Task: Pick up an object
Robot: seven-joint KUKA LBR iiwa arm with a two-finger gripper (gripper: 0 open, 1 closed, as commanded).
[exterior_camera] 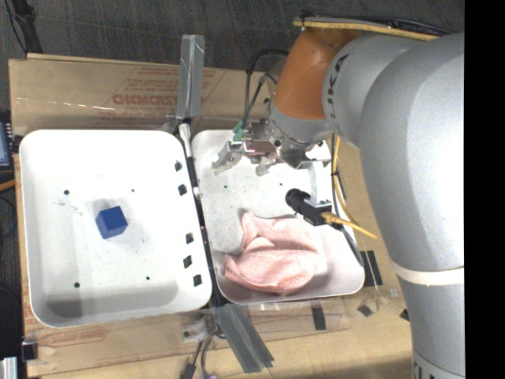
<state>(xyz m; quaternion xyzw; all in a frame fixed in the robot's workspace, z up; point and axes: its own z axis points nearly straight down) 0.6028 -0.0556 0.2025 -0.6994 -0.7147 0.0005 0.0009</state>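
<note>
At the near edge of the right bin [347, 279] lies a crumpled pink cloth [272, 257], bunched into soft folds and filling most of that bin's near half, its right side reaching toward the bin's right wall. Beyond the cloth the white floor of this bin is bare, with a few small dark specks.

The left bin [47, 212] holds a small blue cube [112, 221], which sits alone a little left of the bin's middle, well apart from every wall. Tiny dark dots mark the floor around it. A metal divider rail [192, 204] with black clips runs between the two bins, from the near edge up to a grey upright bracket [189, 77] at the far side.

Over the far part of the right bin hangs the gripper [229, 155], its metallic fingers pointing left toward the divider and spread apart with nothing between them. It is well clear of both the cloth and the cube. Behind it rise the orange band [308, 73] and the bulky grey arm [410, 156], filling the right side.

The bins rest on a brown cardboard sheet [95, 85] with faded red print. Farther back is dark floor [118, 6].
</note>
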